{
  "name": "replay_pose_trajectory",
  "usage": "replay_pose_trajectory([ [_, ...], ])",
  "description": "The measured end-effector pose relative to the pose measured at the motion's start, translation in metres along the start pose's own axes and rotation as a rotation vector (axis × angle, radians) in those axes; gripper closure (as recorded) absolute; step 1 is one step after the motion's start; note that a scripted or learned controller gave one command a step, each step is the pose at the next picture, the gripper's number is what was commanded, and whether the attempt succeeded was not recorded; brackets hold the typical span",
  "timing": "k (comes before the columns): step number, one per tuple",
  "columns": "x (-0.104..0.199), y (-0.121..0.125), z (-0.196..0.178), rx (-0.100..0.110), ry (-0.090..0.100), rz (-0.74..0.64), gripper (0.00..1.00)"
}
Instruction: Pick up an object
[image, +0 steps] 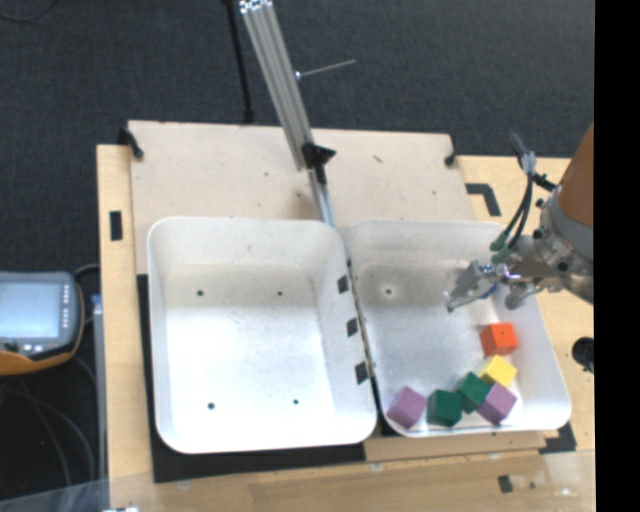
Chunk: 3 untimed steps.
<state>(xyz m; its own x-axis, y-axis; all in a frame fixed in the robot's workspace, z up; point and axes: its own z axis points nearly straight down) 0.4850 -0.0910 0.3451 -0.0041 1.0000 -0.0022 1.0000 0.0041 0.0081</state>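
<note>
The right bin (400, 250) holds several small cubes along its near right side: an orange cube (499, 338), a yellow cube (500, 371), two green cubes (446, 407) and two purple cubes (406, 405). My gripper (490, 292) hangs over the right part of this bin, just beyond the orange cube and apart from it. Its two grey fingers (462, 289) are spread open and nothing sits between them. The arm's wrist (560, 255) enters from the right.
The left bin (165, 300) lies beside the right one, their rims meeting at the middle. A slanted aluminium post (285, 90) rises behind the bins. A grey device (35, 312) sits off the bench at the left.
</note>
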Motion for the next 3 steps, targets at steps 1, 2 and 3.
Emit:
replay_pose_trajectory([
  [1,-0.005,0.001,-0.141,-0.004,0.0,0.0,0.0],
  [2,0.057,0.037,0.062,0.015,0.002,-0.002,0.0],
  [3,-0.032,0.081,0.045,0.004,-0.003,0.01,0.0],
])
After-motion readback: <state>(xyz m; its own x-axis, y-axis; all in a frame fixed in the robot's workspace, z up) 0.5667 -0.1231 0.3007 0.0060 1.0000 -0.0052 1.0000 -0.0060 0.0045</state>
